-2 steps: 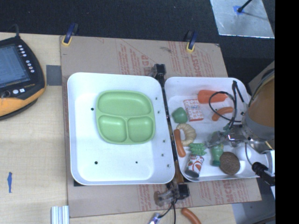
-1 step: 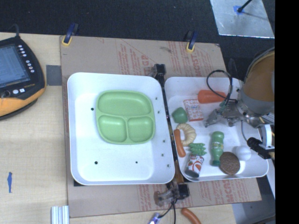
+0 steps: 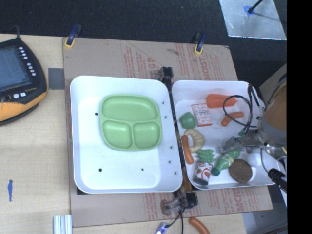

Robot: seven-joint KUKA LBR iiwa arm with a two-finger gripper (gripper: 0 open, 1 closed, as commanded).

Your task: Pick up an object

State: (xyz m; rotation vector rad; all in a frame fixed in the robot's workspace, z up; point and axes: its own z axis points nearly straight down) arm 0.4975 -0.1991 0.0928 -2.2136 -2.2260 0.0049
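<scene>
The right bin (image 3: 214, 85) holds several toy foods: an orange carrot (image 3: 219, 100), a small sausage (image 3: 231, 118), a white and red packet (image 3: 201, 114), a green pepper (image 3: 187, 120), a beige bagel (image 3: 196, 139), a hot dog (image 3: 187, 151), a leafy green piece (image 3: 205, 155), a red can (image 3: 203, 172), a green bottle (image 3: 224, 163) and a brown round cookie (image 3: 240, 170). My gripper (image 3: 231, 144) reaches in from the right, low over the bin, just above the green bottle and right of the bagel. Nothing shows in its grasp.
The left bin (image 3: 83, 130) bears a green divided plate (image 3: 130, 121). A teach pendant (image 3: 17, 82) lies on the bench at far left. Clamps (image 3: 72, 35) pin the cardboard at the back. A loose sausage (image 3: 200, 224) lies in front of the bins. Black cables (image 3: 246, 112) hang by the arm.
</scene>
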